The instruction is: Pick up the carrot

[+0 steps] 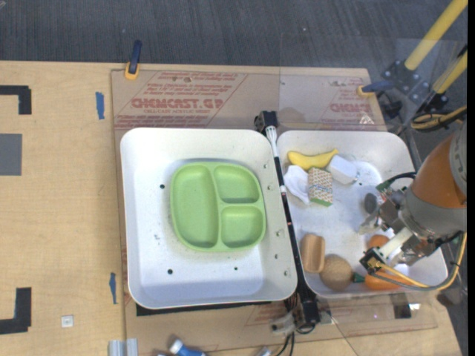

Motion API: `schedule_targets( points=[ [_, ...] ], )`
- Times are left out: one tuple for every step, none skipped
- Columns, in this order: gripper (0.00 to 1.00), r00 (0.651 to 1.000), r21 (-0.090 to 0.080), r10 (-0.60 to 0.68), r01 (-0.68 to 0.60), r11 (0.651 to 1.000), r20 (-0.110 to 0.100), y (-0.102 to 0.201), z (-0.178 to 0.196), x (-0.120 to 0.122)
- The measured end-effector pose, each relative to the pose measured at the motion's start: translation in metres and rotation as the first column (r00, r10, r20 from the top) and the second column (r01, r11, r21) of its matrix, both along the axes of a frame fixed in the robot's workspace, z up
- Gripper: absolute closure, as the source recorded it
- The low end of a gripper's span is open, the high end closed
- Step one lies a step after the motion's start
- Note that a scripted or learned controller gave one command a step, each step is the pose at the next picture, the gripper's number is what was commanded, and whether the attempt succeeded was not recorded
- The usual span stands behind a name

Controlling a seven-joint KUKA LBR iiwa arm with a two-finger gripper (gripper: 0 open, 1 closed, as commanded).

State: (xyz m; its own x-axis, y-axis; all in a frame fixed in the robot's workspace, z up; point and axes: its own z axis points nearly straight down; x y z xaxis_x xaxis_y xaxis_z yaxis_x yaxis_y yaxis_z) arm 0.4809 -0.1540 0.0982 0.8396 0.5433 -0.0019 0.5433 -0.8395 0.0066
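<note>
The carrot [387, 280] lies along the front wall of the right bin [349, 148], orange with a small green tip pointing left. My gripper [380, 234] hangs low over the bin's right side, just above and behind the carrot. The wrist covers part of the carrot, and a small orange patch shows under the gripper. I see nothing clearly held.
The right bin also holds a yellow banana [312, 157], a white cloth-like item [297, 182], a patterned box [320, 187], a white block [343, 170], a tan bread piece [312, 252] and a brown round item [336, 271]. A green divided plate [218, 206] sits in the left bin [148, 199].
</note>
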Motion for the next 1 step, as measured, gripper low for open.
schedule_targets(
  points=[
    [0.00,0.904,0.001,0.427,-0.427,0.904,-0.001,0.0347,-0.0097,-0.0005]
  ],
)
